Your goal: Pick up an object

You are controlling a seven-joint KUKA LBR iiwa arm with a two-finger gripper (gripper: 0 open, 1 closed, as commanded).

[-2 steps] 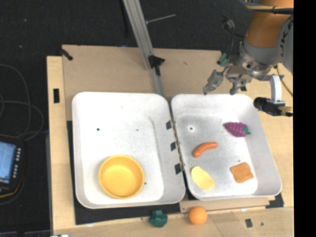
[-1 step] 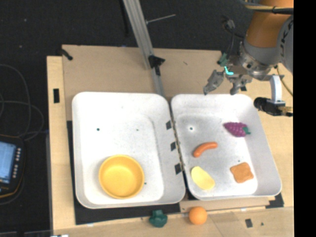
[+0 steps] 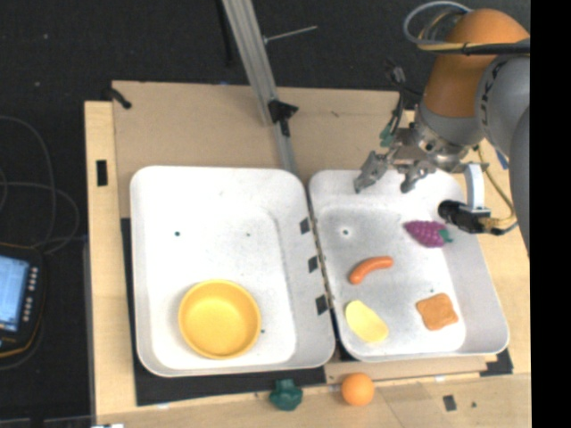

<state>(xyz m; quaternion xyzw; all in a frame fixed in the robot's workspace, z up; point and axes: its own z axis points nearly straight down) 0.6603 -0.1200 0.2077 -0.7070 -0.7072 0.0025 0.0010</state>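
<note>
The arm enters from the upper right of the frame, its orange band above a grey wrist, and its end effector (image 3: 390,180) hangs over the top edge of the right bin (image 3: 473,328). The two fingers stand spread apart with nothing between them.

In the right bin, a purple bunch of grapes (image 3: 426,233) lies toward the upper right, just below and to the right of the end effector. An orange sausage (image 3: 369,268) lies near the bin's middle, tilted. Lower down, a pale yellow piece (image 3: 366,321) sits at the lower left of that bin, and an orange-brown square piece (image 3: 436,311) sits at its lower right, well apart from each other.

The left bin (image 3: 178,194) holds a yellow bowl (image 3: 219,317) in its lower part, upright.

On the desk (image 3: 196,119), below the bins at the bottom of the frame, an orange ball (image 3: 357,389) rests just beside a small green thing (image 3: 285,395). A metal pole (image 3: 254,61) slants down from the top of the frame toward the gap between the bins.
</note>
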